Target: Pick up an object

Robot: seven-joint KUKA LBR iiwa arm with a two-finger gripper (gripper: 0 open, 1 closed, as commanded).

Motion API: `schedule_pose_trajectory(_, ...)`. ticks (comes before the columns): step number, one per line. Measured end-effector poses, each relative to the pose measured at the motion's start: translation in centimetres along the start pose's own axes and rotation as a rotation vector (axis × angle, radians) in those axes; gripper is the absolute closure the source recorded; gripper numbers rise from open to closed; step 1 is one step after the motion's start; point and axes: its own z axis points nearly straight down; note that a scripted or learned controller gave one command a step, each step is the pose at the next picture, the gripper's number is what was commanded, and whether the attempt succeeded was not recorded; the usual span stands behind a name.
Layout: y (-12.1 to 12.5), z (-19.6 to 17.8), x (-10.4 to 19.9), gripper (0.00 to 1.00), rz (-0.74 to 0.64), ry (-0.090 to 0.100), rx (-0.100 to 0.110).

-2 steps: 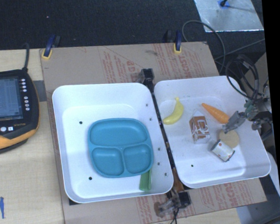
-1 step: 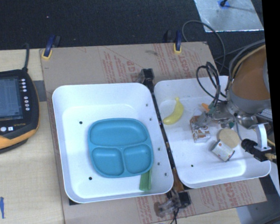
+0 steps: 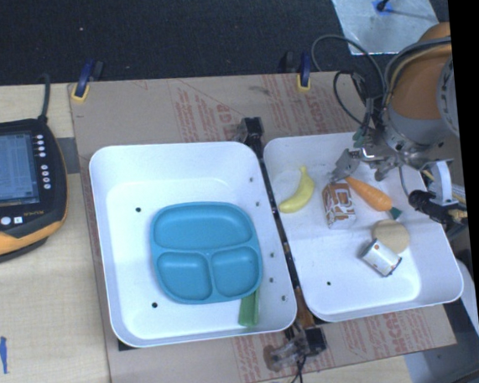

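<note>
The right bin (image 3: 434,290) holds a yellow banana (image 3: 298,192), a small brown carton (image 3: 337,203), an orange carrot (image 3: 369,194), a tan rounded object (image 3: 392,235) and a silver can (image 3: 381,258) lying against it. My gripper (image 3: 361,166) hangs over the bin's far part, just above the carton and the carrot's thick end. Its fingers are spread open with nothing between them. The grey arm with its orange band (image 3: 419,85) comes in from the upper right.
The left bin (image 3: 114,198) holds a blue divided plate (image 3: 205,250) and a green item (image 3: 249,310) at its near edge. A tablet controller (image 3: 7,179) lies at far left. Cables loop behind the right bin.
</note>
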Motion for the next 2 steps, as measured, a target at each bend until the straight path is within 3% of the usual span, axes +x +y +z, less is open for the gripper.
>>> schedule_pose_trajectory(1, -4.8, 1.9, -0.2, 0.00, -0.001, -0.002, -0.017)
schedule_pose_trajectory(2, 3.1, 2.1, -4.0, 0.00, -0.003, -0.003, -0.017)
